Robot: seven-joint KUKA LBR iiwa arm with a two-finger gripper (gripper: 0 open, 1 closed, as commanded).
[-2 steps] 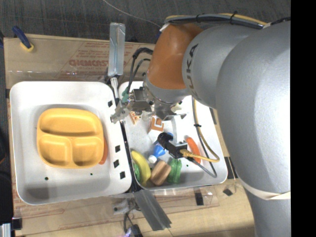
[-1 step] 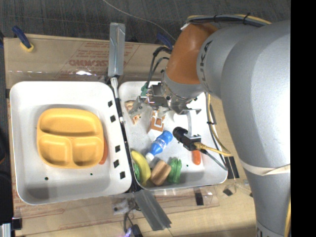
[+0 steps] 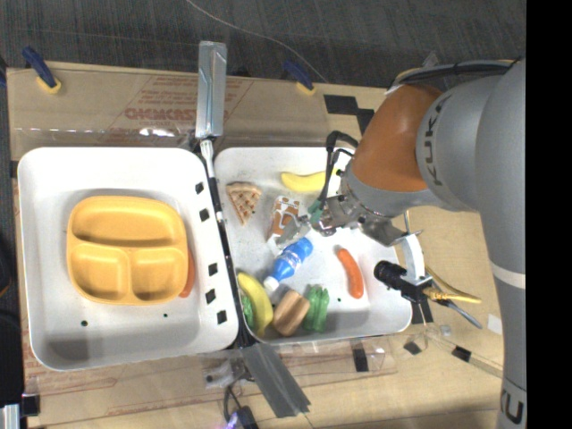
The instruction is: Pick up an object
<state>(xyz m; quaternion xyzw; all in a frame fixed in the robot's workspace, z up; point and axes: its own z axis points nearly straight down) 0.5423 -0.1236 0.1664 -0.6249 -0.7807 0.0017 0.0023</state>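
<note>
A: Okay, left first — what's there?

B: Left bin [image 3: 36, 239] has a yellow divided tray [image 3: 130, 248]. Right bin [image 3: 384, 324] holds my targets.

A: Step?

B: I judge I'm on approach; my gripper [image 3: 323, 214] hovers beside the blue bottle [image 3: 290, 259]. Can't tell how wide my jaws are; nothing visibly held.

A: Bottle axis?

B: Diagonal, cap lower-left. Next, I'd align across it, then descend.

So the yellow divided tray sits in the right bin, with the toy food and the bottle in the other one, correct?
Not quite. The camera view shows the yellow divided tray in the left bin. The toy food and the bottle lie in the right bin, under the arm.
</note>
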